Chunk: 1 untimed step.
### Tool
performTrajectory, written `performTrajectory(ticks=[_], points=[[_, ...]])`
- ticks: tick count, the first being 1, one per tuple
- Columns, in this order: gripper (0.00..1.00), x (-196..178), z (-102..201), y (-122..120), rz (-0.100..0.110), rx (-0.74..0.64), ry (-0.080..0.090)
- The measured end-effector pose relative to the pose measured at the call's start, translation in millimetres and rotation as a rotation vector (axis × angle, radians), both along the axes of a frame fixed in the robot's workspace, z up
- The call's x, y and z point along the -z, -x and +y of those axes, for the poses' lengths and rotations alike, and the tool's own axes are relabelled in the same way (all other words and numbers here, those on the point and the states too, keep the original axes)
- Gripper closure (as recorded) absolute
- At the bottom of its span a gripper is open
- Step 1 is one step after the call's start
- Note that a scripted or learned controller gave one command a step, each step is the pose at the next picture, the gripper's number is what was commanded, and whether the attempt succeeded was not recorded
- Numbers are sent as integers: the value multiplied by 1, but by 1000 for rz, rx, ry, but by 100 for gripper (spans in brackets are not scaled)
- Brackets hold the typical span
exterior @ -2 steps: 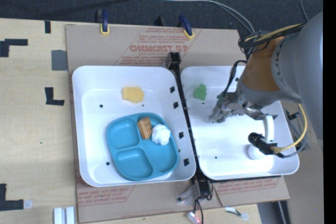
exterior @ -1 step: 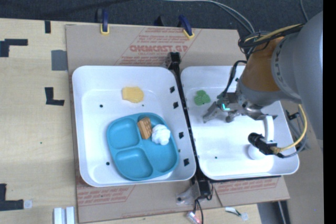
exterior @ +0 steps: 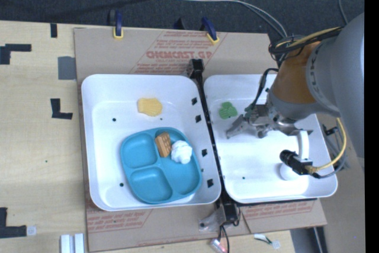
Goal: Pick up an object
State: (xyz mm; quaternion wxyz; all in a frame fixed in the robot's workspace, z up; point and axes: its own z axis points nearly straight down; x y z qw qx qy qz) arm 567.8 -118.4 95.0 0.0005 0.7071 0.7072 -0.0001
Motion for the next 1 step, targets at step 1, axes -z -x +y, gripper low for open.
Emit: performTrajectory(ticks=[1], points=[[0, 11, -1, -95, 1, -2, -1]])
